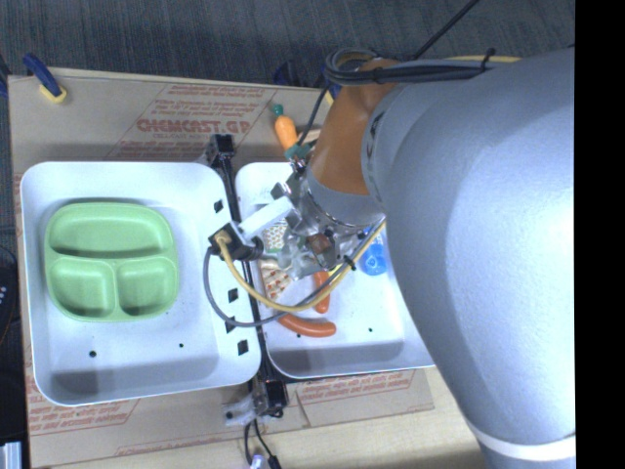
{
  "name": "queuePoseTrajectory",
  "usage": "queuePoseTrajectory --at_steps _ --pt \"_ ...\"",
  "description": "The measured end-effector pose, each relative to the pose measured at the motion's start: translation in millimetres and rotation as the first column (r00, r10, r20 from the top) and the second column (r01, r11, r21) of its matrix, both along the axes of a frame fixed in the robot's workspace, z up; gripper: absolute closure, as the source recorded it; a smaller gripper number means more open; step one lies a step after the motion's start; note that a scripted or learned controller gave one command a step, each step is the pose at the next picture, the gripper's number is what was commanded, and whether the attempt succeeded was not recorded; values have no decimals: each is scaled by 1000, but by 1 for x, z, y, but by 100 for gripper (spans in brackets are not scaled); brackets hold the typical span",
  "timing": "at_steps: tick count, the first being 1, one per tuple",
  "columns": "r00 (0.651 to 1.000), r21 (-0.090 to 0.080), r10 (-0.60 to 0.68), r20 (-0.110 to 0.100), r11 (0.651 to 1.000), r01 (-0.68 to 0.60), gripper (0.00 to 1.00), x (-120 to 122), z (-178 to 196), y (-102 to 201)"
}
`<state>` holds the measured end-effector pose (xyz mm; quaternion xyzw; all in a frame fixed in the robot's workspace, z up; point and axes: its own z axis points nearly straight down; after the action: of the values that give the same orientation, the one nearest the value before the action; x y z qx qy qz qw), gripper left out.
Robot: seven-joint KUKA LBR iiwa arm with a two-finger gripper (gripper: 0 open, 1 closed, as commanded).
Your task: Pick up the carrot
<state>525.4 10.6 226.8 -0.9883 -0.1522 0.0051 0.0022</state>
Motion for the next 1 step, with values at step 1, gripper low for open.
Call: queuePoseTrajectory --at_steps 1 --pt "998 -2 62 6 998 -62 100 -7 5 83"
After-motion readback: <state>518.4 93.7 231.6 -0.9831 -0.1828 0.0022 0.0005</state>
